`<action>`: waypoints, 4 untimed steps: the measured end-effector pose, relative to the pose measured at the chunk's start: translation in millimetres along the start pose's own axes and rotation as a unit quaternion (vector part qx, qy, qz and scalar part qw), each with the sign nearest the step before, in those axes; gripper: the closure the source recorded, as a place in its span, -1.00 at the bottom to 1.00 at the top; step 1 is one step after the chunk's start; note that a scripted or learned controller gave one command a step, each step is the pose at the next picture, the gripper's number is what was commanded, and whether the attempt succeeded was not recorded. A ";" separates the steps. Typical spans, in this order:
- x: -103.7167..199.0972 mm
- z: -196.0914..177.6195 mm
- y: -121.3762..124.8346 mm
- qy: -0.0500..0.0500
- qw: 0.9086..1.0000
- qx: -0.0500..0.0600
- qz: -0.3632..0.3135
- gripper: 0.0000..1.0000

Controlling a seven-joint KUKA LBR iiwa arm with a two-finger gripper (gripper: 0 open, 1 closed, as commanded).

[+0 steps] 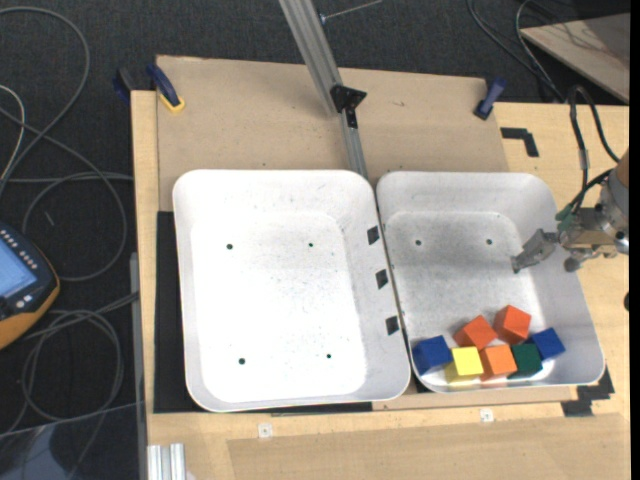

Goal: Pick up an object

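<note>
Several small blocks lie clustered in the near corner of the right bin point(450, 218): a blue one point(431, 351), a yellow one point(466, 362), three orange ones point(477, 331) point(514, 321) point(497, 361), a green one point(525, 356) and a second blue one point(547, 343). My gripper point(550, 259) reaches in over the right bin's right rim, above and behind the cluster. Its two fingers stand apart, one dark fingertip point(528, 256) pointing into the bin. Nothing sits between them.
The left bin point(270, 288) lies beside the right one, with black clips point(381, 278) along the shared rim. A metal pole point(320, 58) slants up from the back of the bench. Cables and a pendant point(20, 278) rest on the floor at left.
</note>
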State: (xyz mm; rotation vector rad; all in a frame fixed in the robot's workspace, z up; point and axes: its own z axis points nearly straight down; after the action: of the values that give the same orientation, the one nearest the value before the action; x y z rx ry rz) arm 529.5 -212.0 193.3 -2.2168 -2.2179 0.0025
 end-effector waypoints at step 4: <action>-3.8 18.2 2.1 -0.003 1.000 -0.006 0.000 1.00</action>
State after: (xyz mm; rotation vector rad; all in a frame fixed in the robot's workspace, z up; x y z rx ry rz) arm 531.5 -215.8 175.1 -2.2256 -2.2274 -0.0049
